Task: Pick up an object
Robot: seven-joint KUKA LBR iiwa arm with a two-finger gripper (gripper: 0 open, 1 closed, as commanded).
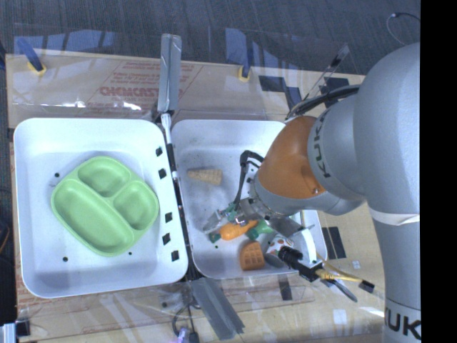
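My gripper (230,216) is down low in the right bin (187,141), near its front. Right below it lies an orange carrot-like toy (235,231) with a green end (261,227). The gripper looks to be touching or just above this toy, and I cannot tell which. A tan waffle-patterned piece (250,256) rests in front of the carrot, by the bin's front wall. A tan cone (205,176) lies apart, towards the back left of the same bin. The orange wrist band and grey arm hide the bin's right half.
The left bin (28,191) holds a green divided plate (104,204) at its middle. A small teal bit (214,238) sits left of the carrot. A grey divider bar (170,73) stands between the bins at the back.
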